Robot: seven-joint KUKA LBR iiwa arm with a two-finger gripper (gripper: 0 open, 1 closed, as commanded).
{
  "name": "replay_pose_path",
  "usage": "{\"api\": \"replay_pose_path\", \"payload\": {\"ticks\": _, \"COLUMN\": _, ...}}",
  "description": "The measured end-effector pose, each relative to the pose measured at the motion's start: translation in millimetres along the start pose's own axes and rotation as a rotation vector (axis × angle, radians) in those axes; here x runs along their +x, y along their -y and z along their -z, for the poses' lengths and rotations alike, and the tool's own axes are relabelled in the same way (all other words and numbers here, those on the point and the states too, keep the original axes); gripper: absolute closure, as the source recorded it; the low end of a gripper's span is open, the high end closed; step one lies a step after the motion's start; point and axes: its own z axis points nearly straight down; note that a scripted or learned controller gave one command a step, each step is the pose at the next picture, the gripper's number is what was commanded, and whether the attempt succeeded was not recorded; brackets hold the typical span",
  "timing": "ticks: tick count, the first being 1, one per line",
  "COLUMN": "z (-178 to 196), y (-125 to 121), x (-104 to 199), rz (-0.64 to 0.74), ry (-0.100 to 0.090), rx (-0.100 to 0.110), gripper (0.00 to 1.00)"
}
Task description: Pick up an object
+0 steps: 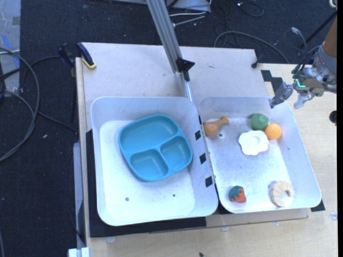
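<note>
The right bin holds several toy foods: a brown drumstick, a green piece, an orange ball, a white fried egg, a red strawberry and a tan shrimp. My gripper hangs over the bin's far right corner, its two fingers spread apart with nothing between them. It is up and to the right of the green piece, not touching any object.
The left bin carries a blue divided plate. A metal pole slants down to the seam between the bins. Cables lie on the dark floor behind the bench.
</note>
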Motion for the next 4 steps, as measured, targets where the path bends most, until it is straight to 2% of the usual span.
{"api": "replay_pose_path", "payload": {"ticks": 1, "z": 1, "y": -1, "x": 0, "rz": 0.000, "ry": 0.001, "rx": -0.002, "gripper": 0.00}}
{"api": "replay_pose_path", "payload": {"ticks": 2, "z": -58, "y": 2, "x": 9, "rz": 0.002, "ry": -0.001, "rx": 0.003, "gripper": 0.00}}
{"api": "replay_pose_path", "payload": {"ticks": 3, "z": -109, "y": 3, "x": 0, "rz": -0.002, "ry": 0.000, "rx": 0.002, "gripper": 0.00}}
{"api": "replay_pose_path", "payload": {"ticks": 4, "z": -119, "y": 2, "x": 0, "rz": -0.001, "ry": 0.001, "rx": -0.003, "gripper": 0.00}}
